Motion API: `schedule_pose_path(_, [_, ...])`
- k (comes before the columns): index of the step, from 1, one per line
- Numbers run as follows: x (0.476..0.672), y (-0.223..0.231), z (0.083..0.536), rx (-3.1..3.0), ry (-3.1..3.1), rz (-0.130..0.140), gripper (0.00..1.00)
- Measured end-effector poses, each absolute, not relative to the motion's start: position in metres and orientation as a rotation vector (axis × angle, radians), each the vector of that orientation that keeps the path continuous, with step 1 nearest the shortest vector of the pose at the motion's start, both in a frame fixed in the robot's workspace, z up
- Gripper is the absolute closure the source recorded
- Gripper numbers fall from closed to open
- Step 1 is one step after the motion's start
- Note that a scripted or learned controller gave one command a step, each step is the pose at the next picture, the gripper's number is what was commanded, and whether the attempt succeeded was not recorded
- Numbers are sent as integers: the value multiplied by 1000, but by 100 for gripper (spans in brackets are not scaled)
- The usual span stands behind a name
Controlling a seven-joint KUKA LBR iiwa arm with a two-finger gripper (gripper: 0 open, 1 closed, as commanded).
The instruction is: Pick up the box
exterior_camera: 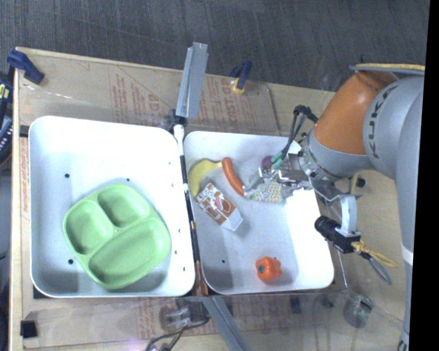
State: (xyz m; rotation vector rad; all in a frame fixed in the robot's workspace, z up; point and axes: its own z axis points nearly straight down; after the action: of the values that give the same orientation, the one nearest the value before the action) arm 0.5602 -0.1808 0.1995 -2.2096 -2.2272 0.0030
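one box lies left of and below the claw, whose grip state i cannot tell.

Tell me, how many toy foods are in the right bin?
3: a banana and a sausage near the left wall, a tomato near the front. The gripper may hide more.

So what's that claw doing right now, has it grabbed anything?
Claw: over the right white bin; whether it is open or shut cannot be told.
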Motion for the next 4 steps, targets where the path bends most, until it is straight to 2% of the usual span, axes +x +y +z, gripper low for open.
schedule_pose_path(1, [614, -209, 164, -2243, -2196, 4, 0])
schedule_pose_path(2, [611, -208, 96, -2238, -2213, -3, 0])
schedule_pose_path(3, [658, -203, 96, -2079, -2363, -4, 0])
schedule_pose_path(4, [660, -202, 109, -2074, -2372, -7, 100])
